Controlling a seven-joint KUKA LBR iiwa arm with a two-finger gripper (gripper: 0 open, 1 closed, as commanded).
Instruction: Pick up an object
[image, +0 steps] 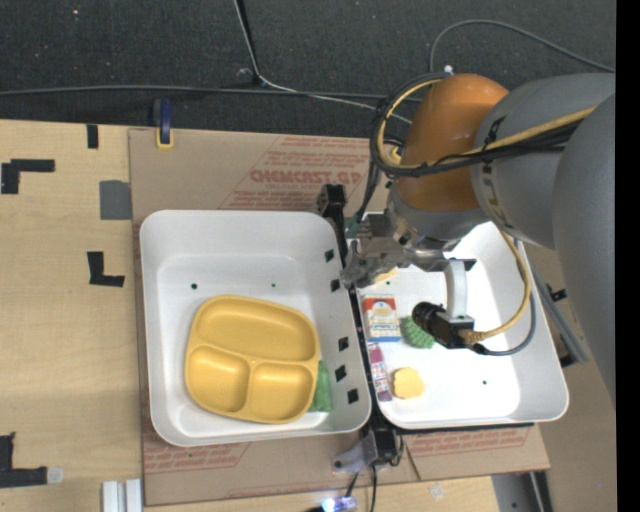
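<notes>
We saw a glossy yellow three-compartment plastic tray (252, 359) lying in the left white bin (170, 250), while the gripper (372, 262) hovered over the bins' shared wall.

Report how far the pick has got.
Done: the grey arm's hand hangs over the right white bin. In hand: nothing visibly gripped. Left: the grab and lift; the small printed carton, round yellow piece and green piece lie on the bin floor.
</notes>
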